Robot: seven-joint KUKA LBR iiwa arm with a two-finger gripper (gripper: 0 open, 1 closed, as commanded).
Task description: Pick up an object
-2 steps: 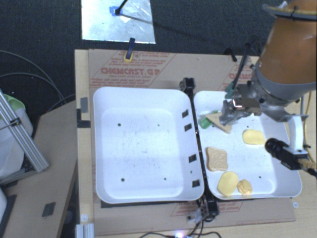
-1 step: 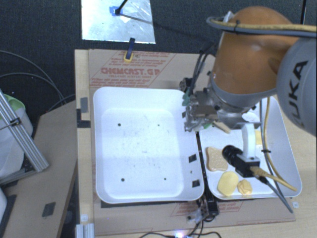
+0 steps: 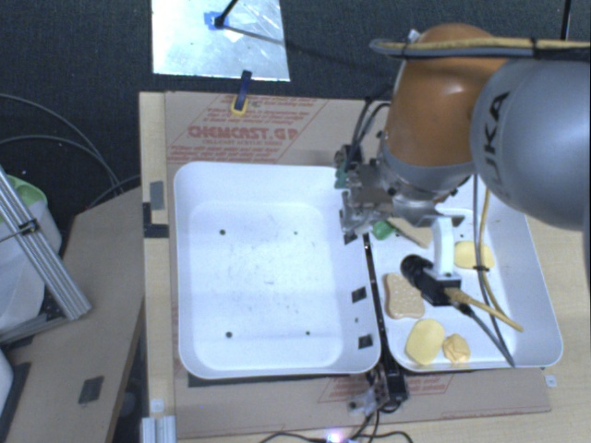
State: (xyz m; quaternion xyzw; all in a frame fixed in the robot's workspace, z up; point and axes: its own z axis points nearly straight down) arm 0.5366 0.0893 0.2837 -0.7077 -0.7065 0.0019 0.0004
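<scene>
My gripper (image 3: 355, 218) hangs low over the near-left corner of the right bin (image 3: 536, 317), close to the wall between the two bins. The grey arm with its orange band covers most of that bin's far half. In the right bin lie a tan bread-shaped piece (image 3: 402, 295), a round yellow piece (image 3: 426, 340), a small yellow-brown lump (image 3: 456, 347) and a pale yellow piece (image 3: 473, 254). A green bit (image 3: 384, 230) and a tan piece (image 3: 416, 237) peek out just right of the gripper. I see nothing held.
The left bin (image 3: 263, 275) lies white beside the gripper. Both bins rest on a cardboard sheet (image 3: 249, 132). A shiny foil square (image 3: 220, 26) lies on the dark floor behind. A metal frame (image 3: 37, 257) stands at the left.
</scene>
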